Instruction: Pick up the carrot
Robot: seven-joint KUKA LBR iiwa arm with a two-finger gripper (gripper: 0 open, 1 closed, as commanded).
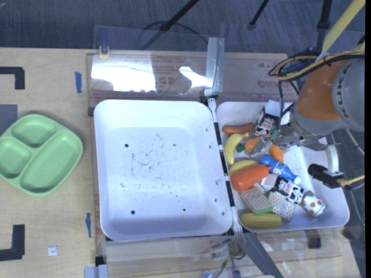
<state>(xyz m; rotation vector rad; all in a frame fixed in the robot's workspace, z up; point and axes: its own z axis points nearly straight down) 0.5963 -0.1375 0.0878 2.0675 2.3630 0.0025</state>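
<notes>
The carrot (250, 177) is a fat orange piece lying in the middle of the right bin (336, 213), among other toy foods. The gripper (277, 136) hangs low over the back part of that bin, up and to the right of the carrot and a short way from it. It sits over a small orange piece (253, 144) and a black-and-white patterned toy (266, 124). The grey arm with its orange band (319, 94) comes in from the right and hides the bin's far right corner.
Around the carrot lie a yellow banana (232, 146), a blue bottle (275, 165), a reddish sausage (237, 129), a yellow corn cob (261, 219) and a can (313, 204). The left bin (116, 126) adjoins. A green divided plate (37, 153) rests far left.
</notes>
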